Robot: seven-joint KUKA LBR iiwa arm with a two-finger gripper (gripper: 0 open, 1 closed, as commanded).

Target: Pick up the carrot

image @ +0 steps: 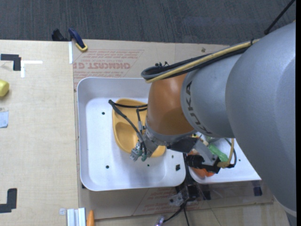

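Note:
The carrot (203,172) lies in the right bin (244,173). An orange end and a green top (218,153) show, and the arm's wrist hides its middle. My gripper (139,152) hangs low in the left bin (94,140), at the near edge of a yellow bowl-like object (123,131). It is well to the left of the carrot, about a hand's width away. Nothing orange shows at the gripper.
The large grey arm with its orange band (167,109) covers most of the right bin. Black cables (124,109) trail across the yellow object. A yellow item (3,88) and a blue-yellow clamp (77,39) lie on the bench at the left.

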